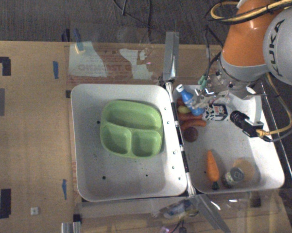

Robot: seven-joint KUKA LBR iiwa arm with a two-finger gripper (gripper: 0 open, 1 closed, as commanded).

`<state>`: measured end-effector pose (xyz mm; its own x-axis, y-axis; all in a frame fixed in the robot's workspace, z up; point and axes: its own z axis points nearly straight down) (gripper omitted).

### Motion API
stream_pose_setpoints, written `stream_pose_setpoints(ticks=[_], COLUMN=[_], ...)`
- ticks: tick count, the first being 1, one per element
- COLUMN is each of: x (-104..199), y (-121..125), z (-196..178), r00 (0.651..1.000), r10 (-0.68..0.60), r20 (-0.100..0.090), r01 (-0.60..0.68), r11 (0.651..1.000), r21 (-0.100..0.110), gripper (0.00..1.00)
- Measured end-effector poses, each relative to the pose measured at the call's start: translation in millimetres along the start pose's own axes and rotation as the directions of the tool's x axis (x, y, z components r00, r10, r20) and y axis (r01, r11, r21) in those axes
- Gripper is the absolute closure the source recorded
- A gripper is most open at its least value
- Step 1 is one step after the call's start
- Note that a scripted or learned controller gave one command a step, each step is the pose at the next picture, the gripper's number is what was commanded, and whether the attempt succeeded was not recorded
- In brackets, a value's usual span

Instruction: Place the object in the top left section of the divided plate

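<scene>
Two white bins sat side by side on the table (29, 144) when you looked: the left bin (87, 174) held one green divided plate (132, 128), with one long section and two smaller ones, all bare. You could count several things in the right bin (262, 171): one blue bottle (187, 98), one small black-and-white carton (215, 112), one reddish sausage (193, 124), one dark round fruit (191, 134), one carrot (212, 165), one small can (232, 176) and one tan disc (245, 168). The carrot's long axis ran nearly up the view, tip toward the bin's far edge, green end nearest you. The gripper (202, 96) hung over the bottle, just beside the carton; whether it was clenched or released, you could not tell.
</scene>
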<state>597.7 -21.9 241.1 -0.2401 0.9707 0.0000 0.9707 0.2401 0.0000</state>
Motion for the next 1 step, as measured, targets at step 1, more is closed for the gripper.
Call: stream_pose_setpoints(ticks=[1], x=[-27.6], y=[-25.8], z=[-15.7], r00=[1.0], r10=[0.017], r20=[0.0], r01=[-0.017], r11=[1.0], r21=[0.001], gripper=[1.0])
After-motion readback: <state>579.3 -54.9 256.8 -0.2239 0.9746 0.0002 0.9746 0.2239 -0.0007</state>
